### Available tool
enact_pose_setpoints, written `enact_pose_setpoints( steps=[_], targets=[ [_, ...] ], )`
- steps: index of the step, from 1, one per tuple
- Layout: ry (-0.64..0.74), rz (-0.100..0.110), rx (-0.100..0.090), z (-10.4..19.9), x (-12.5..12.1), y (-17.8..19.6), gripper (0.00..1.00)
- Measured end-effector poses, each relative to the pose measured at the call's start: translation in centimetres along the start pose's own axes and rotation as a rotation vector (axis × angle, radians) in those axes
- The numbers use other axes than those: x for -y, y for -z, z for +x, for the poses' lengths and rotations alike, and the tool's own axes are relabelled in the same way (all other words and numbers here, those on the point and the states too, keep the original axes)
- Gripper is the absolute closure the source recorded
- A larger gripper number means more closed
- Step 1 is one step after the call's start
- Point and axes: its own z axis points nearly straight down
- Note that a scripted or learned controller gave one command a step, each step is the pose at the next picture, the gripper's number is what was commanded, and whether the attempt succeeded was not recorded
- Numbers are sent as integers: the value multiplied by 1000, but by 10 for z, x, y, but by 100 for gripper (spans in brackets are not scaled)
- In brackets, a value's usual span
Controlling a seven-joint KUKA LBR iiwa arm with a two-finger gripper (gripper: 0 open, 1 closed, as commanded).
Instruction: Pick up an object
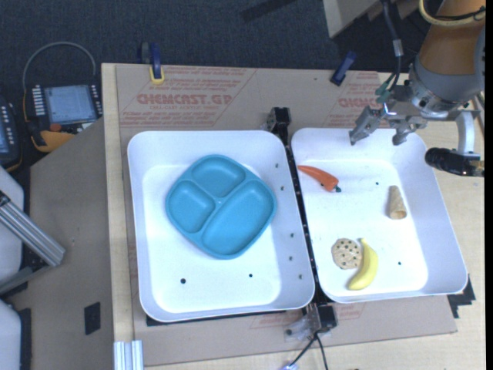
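— Objects for picking, where?
— All in the right bin (443, 230): orange carrot (319, 176) near the upper left corner, close to the divider; tan cork-like piece (396, 203) toward the right side; speckled cookie (347, 253) low in the middle, touching a yellow banana (364, 267) just to its right

— And the gripper (379, 132)?
— Hanging over the far rim of the right bin, up by the top edge, well apart from every item. Fingers spread wide, nothing between them. Nearest item the carrot, below and to the left; no contact

— Arm?
— Reaching in from the upper right, orange band (453, 48) above the wrist, cables looping around it

— Left bin (146, 206)?
— Holding a blue divided plate (221, 205), three compartments, sitting flat and slightly turned, roughly centred

— Anything else around?
— Brown board (231, 95) with red printing beneath both bins, a blue-and-yellow clamp (155, 62) at its top left edge, another blue clamp (342, 68) at the top centre. Small screen device (67, 103) off to the far left, on the dark floor

— Banana's lie?
— Curved, running from upper right down to lower left, near the bin's lower edge
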Motion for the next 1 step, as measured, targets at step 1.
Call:
enact_pose_setpoints(
  steps=[1],
  targets=[
    [-1, 6, -1, -7, 2, -61, 0]
  ],
)
